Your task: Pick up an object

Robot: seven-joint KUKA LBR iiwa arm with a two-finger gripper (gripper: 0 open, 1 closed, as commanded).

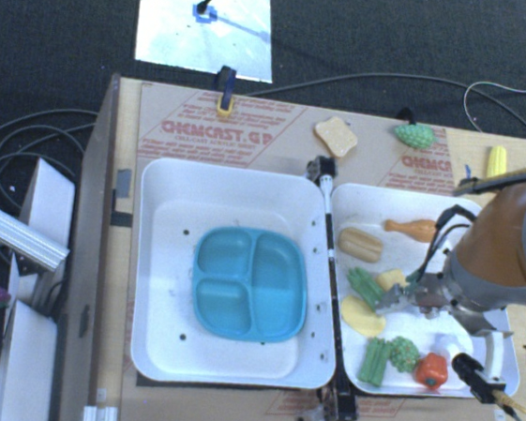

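The right bin holds several toy foods: a tan bread roll, an orange drumstick, a green leafy piece, a yellow slice, a broccoli floret, a green bundle and a red piece. My gripper is low inside this bin, reaching in from the right. Its tip is just right of the green leafy piece and above the yellow slice. The arm's orange band hides the bin's right side. I see nothing held.
The left bin carries a blue divided plate. On the board behind the bins lie a toast slice, a green toy, a yellow corn piece and a blue-yellow clamp.
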